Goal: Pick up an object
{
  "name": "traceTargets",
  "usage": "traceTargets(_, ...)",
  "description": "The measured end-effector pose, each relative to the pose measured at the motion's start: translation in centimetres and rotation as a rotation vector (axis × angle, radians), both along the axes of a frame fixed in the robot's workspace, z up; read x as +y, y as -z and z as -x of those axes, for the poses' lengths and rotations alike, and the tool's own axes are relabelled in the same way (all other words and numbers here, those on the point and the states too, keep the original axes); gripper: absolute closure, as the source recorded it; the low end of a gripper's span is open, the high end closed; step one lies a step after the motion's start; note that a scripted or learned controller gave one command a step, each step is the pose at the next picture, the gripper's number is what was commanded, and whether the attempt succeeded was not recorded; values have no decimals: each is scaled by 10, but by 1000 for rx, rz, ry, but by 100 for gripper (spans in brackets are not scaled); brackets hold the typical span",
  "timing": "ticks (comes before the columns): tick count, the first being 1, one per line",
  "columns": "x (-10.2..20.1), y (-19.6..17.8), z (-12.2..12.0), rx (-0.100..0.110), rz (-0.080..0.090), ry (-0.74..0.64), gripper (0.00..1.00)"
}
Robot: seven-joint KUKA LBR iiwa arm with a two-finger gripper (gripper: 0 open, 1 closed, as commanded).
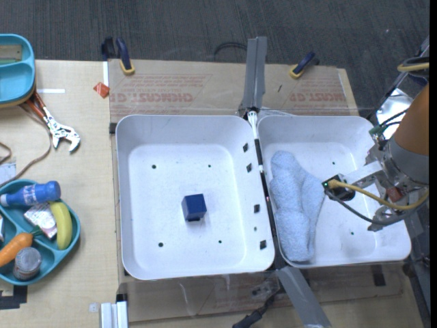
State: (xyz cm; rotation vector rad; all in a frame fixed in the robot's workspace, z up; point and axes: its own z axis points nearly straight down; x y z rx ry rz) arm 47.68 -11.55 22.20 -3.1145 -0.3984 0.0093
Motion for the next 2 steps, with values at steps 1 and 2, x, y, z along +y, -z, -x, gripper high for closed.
traceTargets(1,-49,12,-14,-1,0,-184,0)
traceTargets(2,-90,13,-33,-2,0,-94,0)
